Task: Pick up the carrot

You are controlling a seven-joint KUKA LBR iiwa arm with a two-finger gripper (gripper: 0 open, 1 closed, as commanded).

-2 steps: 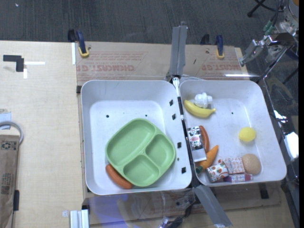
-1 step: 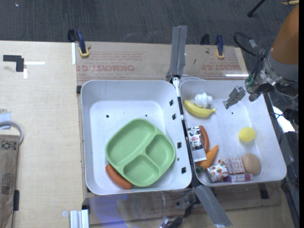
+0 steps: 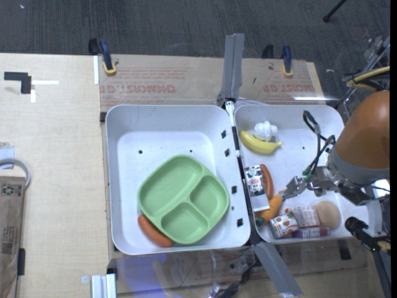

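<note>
Nearest you, at the right bin's (image 3: pixel 291 112) seven o'clock corner, the carrot (image 3: pixel 271 206) lies orange and slanted. The gripper (image 3: pixel 296 187) sits just at its two o'clock, tips touching or nearly so; you cannot tell how wide it stands. Nothing is lifted yet. Farther off, at eleven o'clock, rests a banana (image 3: pixel 259 143).

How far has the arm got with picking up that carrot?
Done: the gripper has reached into the right bin, right beside the carrot. In hand: closing in on the carrot's upper end. Left: the carrot lies on the bin floor, so gripping and lifting it remain.
</note>
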